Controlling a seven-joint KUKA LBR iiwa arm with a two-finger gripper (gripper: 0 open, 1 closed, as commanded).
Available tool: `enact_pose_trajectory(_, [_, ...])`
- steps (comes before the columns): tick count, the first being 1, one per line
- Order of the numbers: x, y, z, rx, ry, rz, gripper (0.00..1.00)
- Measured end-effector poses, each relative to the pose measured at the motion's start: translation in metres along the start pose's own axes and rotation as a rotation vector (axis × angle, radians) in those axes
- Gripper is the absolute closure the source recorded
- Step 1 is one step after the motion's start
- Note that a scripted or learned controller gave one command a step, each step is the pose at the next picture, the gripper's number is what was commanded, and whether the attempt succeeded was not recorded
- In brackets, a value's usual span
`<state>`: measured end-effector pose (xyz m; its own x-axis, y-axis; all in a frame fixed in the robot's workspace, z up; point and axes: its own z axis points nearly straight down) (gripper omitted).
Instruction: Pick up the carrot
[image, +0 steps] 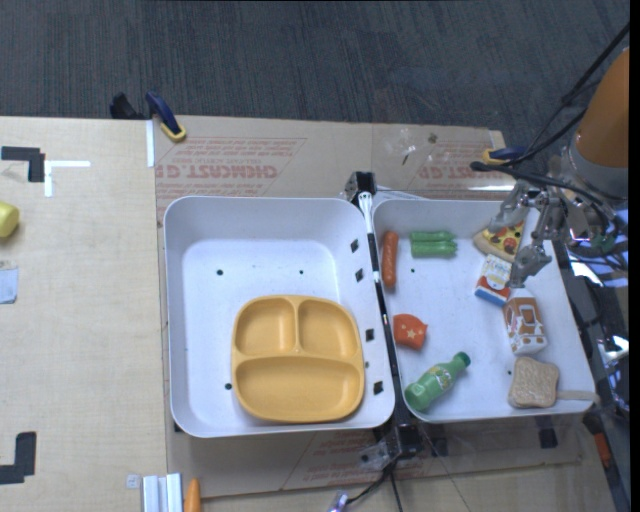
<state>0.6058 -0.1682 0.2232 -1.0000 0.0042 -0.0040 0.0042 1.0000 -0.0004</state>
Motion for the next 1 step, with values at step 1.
enact_pose_trajectory(1, [0.0722, 0.0179, -0.143, 0.001, -0.003, -0.057, 0.0])
